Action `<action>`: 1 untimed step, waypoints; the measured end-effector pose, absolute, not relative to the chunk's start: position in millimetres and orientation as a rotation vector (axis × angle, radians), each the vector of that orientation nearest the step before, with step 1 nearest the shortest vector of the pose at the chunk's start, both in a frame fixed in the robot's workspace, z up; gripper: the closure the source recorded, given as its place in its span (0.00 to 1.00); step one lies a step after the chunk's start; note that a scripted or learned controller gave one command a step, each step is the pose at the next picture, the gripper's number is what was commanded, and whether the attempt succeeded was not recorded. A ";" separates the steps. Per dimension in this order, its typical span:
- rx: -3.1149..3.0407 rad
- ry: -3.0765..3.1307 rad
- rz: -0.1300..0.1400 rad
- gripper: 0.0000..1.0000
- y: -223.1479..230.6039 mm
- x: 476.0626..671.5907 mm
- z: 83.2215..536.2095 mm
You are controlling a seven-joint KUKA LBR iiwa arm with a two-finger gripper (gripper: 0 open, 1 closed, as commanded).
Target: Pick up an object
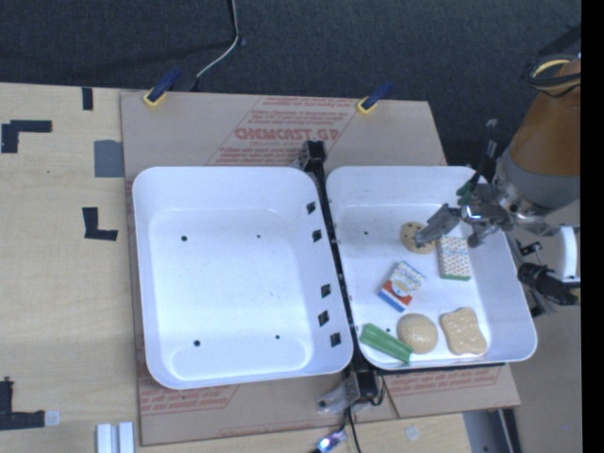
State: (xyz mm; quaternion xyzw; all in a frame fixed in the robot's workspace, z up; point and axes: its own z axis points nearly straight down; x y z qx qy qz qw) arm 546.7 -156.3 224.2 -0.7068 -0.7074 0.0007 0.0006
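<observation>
Camera view looks down on two white bins set side by side on a cardboard sheet (283, 130) that lies on the surface (57, 253). The left bin (156, 192) has a bare floor with four small dark dots. The right bin (377, 182) carries all the things.

The arm (547, 149) comes in from the right, its orange band above the wrist, and the gripper (451, 223) hangs over the middle right of the right bin. Its two dark fingers (436, 225) are spread apart and nothing lies between them. One finger tip points at a small round cookie (411, 235), which lies just left of it; whether they touch cannot be told.

Just under the gripper, on its near side, a pale block with a green speckled face (455, 258) lies on the bin floor. To the left of and nearer than that, a small carton in white, blue and red (403, 284) lies tilted. Along the near edge of the bin three things lie in a row: a green bar (385, 342) at the left, leaning on the rim, a round tan bun (417, 332) in the middle, and a tan toast slice (463, 330) at the right, just beside the bun.

Two clamps, yellow (160, 87) and blue-yellow (375, 97), hold the far edge of the cardboard. A black cable (226, 26) runs up over the dark cloth beyond.
</observation>
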 end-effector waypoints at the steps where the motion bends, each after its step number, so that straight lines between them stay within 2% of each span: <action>1: -2.221 -2.222 0.005 0.00 -193.8 591.0 137.5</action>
